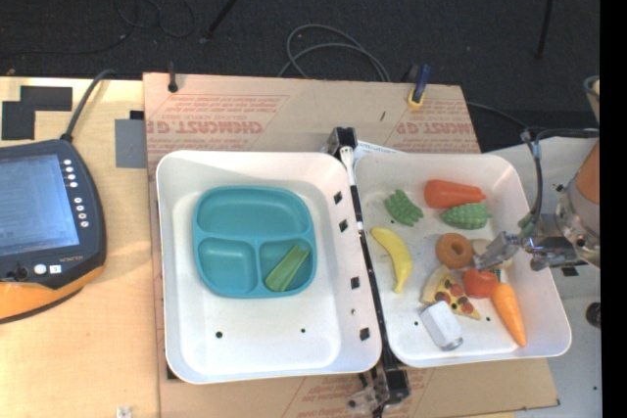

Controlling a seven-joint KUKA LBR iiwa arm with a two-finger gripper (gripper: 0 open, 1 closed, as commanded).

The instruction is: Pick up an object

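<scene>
The right bin holds several toy foods: a yellow banana, a brown donut, a red tomato, a pizza slice, an orange carrot, a red-orange pepper, two green vegetables and a small silver can. My gripper reaches in over the bin's right wall. It hangs low just right of the donut and above the tomato. I see nothing lifted by it.
The left bin holds a teal divided plate with a green piece in its lower right section. A tablet lies at the far left. Cables run from the arm at the right.
</scene>
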